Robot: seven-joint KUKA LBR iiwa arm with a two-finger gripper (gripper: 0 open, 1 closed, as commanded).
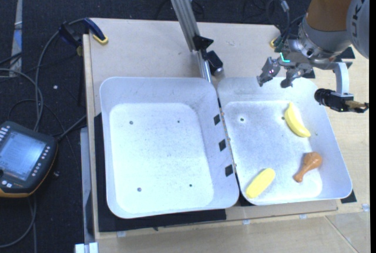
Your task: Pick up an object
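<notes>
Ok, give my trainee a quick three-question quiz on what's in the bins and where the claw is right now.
1. True or false: the claw holds the banana.
2. Which bin contains the objects: this view's left or right?
3. Which object lies nearest the divider between the bins? A) banana B) chicken drumstick C) yellow corn-like piece

Key: 1 false, it hangs above the bin's far edge, nothing between its fingers; 2 right; 3 C.

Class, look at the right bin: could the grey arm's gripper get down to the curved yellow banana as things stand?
Probably yes. The gripper hangs above the right white bin's far edge, fingers apart, and the curved yellow banana lies just beyond it with nothing on top. The brown drumstick-shaped toy and yellow oblong piece lie well apart.
</notes>
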